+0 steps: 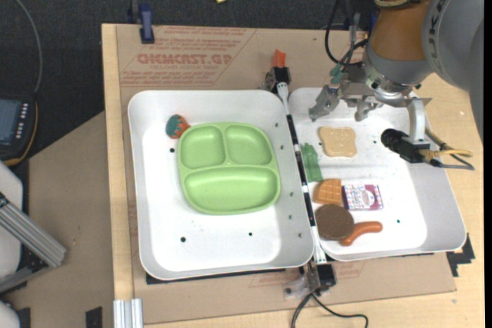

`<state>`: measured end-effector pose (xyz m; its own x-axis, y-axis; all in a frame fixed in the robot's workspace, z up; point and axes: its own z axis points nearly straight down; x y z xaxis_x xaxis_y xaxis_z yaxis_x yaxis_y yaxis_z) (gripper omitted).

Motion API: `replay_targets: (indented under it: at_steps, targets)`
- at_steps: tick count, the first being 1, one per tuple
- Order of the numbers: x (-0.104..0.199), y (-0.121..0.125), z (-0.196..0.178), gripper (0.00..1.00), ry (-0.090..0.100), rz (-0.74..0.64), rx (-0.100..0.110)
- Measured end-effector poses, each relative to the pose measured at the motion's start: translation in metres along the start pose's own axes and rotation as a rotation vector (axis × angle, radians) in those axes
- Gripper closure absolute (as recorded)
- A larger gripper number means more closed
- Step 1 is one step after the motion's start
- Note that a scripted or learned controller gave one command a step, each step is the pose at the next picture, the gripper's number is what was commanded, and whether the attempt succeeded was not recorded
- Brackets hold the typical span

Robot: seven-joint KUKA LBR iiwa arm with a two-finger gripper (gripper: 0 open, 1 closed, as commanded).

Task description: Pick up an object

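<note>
My gripper (339,110) hovers over the far end of the right bin (430,211), its two fingers spread open with nothing between them. Just in front of it lies a tan slice of toast (337,141). Nearer the front of that bin are an orange waffle piece (328,191), a purple and white box (362,197), a round brown cookie (334,221) and an orange sausage-shaped piece (363,230). A green stick-like item (310,162) lies along the bin's left wall.
The left bin (154,226) holds a green divided plate (227,167) and a small red and teal object (177,125) near its far left corner. A ridge (296,165) separates the two bins. The arm (415,19) looms over the right bin's far side.
</note>
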<state>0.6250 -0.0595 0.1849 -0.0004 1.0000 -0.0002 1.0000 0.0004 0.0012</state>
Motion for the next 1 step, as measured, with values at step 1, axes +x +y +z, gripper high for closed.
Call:
replay_targets:
  at_steps: [1]
  targets:
    - [-0.0348, -0.0259, 0.0886, 0.0, 0.0, 0.005, 0.011]
